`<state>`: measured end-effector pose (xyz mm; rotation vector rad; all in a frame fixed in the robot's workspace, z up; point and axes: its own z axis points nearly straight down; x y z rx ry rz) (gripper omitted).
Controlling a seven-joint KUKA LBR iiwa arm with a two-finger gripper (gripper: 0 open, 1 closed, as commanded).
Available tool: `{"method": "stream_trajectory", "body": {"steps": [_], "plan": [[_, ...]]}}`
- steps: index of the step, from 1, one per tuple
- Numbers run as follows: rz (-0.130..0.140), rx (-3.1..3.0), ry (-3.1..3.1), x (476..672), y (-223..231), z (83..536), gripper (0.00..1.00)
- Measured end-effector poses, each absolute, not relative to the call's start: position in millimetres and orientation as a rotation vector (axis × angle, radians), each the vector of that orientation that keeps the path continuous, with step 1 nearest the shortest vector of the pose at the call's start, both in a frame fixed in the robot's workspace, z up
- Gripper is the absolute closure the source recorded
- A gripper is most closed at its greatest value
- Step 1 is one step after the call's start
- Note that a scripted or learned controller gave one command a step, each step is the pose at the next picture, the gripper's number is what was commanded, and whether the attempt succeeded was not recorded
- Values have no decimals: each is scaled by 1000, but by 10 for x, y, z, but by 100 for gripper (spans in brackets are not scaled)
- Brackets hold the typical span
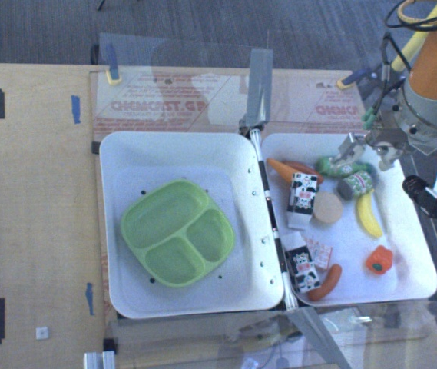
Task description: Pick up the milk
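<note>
milk [302, 199] in right bin [422, 271] (claw [363, 151] near)

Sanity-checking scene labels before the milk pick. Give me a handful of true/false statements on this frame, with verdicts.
1. The green plate lies in the left bin. True.
2. Two cow-print milk cartons sit in the right bin. True.
3. The banana lies in the left bin. False: it is in the right bin, near its right side.
4. The pincer holds a milk carton. False: it hangs over the right bin's far edge, above the green item, with no carton between its fingers.
5. A carrot lies just beyond the upper milk carton. True.
6. The sausage rests on the green plate. False: it lies beside the lower carton, at the right bin's near edge.
</note>
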<state>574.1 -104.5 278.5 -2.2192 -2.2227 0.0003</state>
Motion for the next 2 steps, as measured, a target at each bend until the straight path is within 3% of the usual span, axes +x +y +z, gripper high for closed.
{"method": "stream_trajectory", "body": {"steps": [1,2], "plan": [[-1,-2381,-2053,5748,-1331,3665,0],[0,-2295,-2146,5763,-1138,2298,0]]}}
